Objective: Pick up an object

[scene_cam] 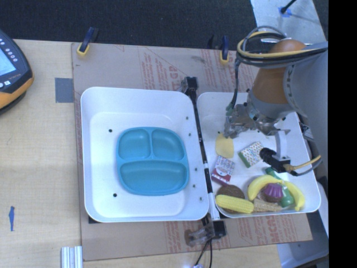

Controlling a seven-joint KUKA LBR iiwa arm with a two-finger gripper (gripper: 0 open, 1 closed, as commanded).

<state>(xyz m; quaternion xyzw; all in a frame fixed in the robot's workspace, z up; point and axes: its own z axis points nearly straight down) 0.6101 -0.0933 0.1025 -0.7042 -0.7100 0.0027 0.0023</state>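
While the end effector (pixel 233 128) hangs just above the yellow block (pixel 225 147), grip state can't be told; block judged light, stiff, best pinched across flat sides.

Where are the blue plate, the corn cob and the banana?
blue plate (pixel 152 161): camera view, middle of its large compartment.
corn cob (pixel 234 204): camera view, middle of the cob.
banana (pixel 255 186): camera view, its left curve.

i log: gripper (pixel 234 128) fingers lost in blur; right bin (pixel 212 108) far wall hidden under arm (pixel 279 82); handheld controller (pixel 11 66) cut by left edge.
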